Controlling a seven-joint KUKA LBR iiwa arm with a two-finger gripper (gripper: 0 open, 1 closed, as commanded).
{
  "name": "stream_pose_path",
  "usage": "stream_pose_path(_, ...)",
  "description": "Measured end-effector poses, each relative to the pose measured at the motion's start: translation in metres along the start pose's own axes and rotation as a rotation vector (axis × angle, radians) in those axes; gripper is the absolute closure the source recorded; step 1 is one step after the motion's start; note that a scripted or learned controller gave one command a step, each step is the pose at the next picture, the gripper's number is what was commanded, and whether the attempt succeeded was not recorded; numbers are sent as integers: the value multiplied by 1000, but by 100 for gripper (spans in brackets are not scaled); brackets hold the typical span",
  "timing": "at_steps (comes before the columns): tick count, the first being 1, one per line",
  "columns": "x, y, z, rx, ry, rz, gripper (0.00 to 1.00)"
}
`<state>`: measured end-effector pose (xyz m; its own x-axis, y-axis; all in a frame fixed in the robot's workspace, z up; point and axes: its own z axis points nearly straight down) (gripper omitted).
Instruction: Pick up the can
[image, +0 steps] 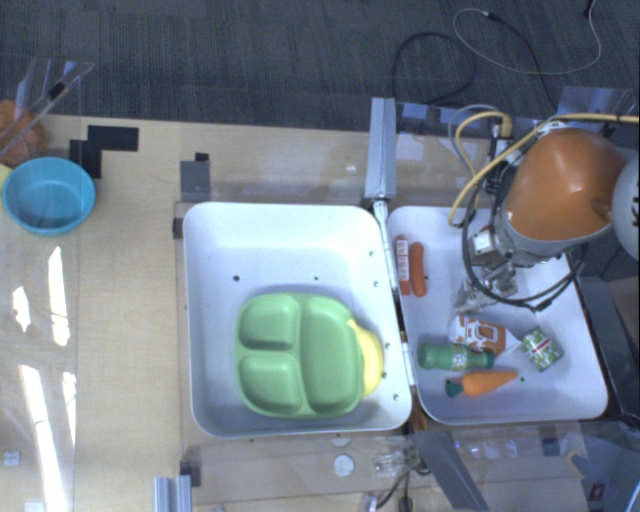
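The gripper (478, 290) is seen low in the right bin (590, 395), just above a small carton (478, 334); whether it is open cannot be told. No can can be made out. A green bottle (452, 356), carrot (485, 382) and sausage (417, 270) lie nearby. A glossy green tray (298, 352) sits in the left bin (210, 300).

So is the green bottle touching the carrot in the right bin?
Apart. The camera view shows a thin strip of white bin floor between the bottle and the carrot lying just below it.
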<state>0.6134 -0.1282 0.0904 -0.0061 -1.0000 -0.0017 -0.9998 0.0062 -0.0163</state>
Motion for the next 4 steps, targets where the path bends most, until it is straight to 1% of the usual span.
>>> stream_pose_path(1,76,-50,-34,0,1,-80,100)
stream_pose_path(2,5,-59,1,-3,-1,-429,100)
stream_pose_path(3,61,-60,-52,-2,-2,-728,100)
stream_pose_path(4,-47,-41,3,-5,-5,-1026,100)
